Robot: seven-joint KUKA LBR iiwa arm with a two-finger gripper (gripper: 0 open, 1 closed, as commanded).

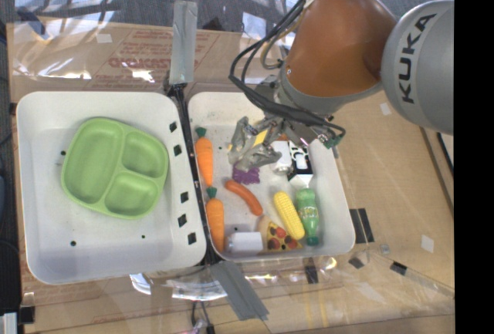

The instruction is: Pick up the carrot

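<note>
Two orange carrots with green tops lie along the left wall of the right bin (340, 193): one (204, 160) toward the back, the other (215, 221) toward the front. My gripper (252, 149) hangs over the middle of that bin, just right of the back carrot and apart from it. Its metal fingers (239, 138) are open, with nothing between them. They hover right above a purple bunch of grapes (247, 174).
The right bin also holds a red sausage (244, 197), a corn cob (289, 215), a green bottle (307, 214), a white block (245, 241), a small red-and-yellow toy (278, 237) and a black-and-white item (301, 163). A green divided plate (116, 167) sits in the left bin (38, 232).
</note>
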